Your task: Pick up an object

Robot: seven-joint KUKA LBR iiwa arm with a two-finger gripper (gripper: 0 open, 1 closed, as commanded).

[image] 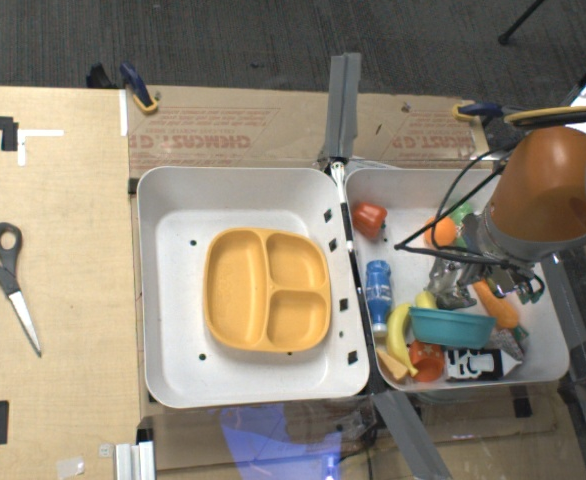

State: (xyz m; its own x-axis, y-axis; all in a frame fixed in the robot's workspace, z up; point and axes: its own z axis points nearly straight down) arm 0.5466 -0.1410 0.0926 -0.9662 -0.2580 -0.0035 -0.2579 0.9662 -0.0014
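1. Two shallow white bins sit side by side on a bench: the left bin [163, 298] and the right bin [545, 363], which share a middle wall.
2. Reaching in from the right, the grey arm with its orange band [545, 183] hangs over the right bin and hides part of it.
3. In the left bin lies a yellow divided plate [268, 290], flat and alone, well apart from the arm.
4. Crowded in the right bin are a teal bowl [451, 324], a banana [399, 334] touching the bowl's left side, a blue bottle [377, 294] near the dividing wall, a red pepper [370, 218] towards the back, and an orange carrot-like piece [500, 304] beside the bowl.
5. Just above the bowl's rim is the gripper [456, 286]; whether it grips anything cannot be told, as cables and clutter blur it.
6. Smallest of all, a pair of scissors [11, 278] lies on the bench at far left.
7. Risk, as a judgement: the objects press together, so a descent here could wedge against the bowl rim or nudge neighbours, and a rounded item could slip free.
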